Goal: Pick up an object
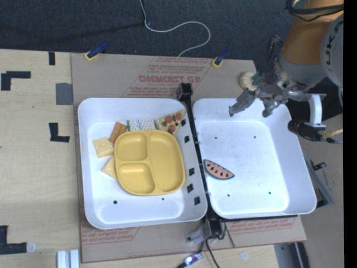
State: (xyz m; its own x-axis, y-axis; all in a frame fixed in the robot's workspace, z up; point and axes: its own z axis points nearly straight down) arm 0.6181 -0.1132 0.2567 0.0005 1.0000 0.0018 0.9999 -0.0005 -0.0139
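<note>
The bench carried two shallow white bins side by side, the left bin (89, 149) crowded and the right bin (290, 166) nearly bare, an arrangement that seemed meant to give the arm one side to draw from and one to work in. In the left bin a yellow divided plate (149, 162) lay flat over most of the floor, with small toy food pieces (111, 144) wedged along its far and left edges, some partly under its rim. A lone watermelon slice (217, 170) lay flat on the floor of the right bin, near the wall shared with the left one, well clear of anything else and so probably the easiest thing to take. The gripper (252, 106) hung over the far edge of the right bin, its two fingers spread apart and holding nothing. The slice sat nearer the camera and to the left of the claw, well apart from it, so the arm would have needed to travel across the bin and descend.
</note>
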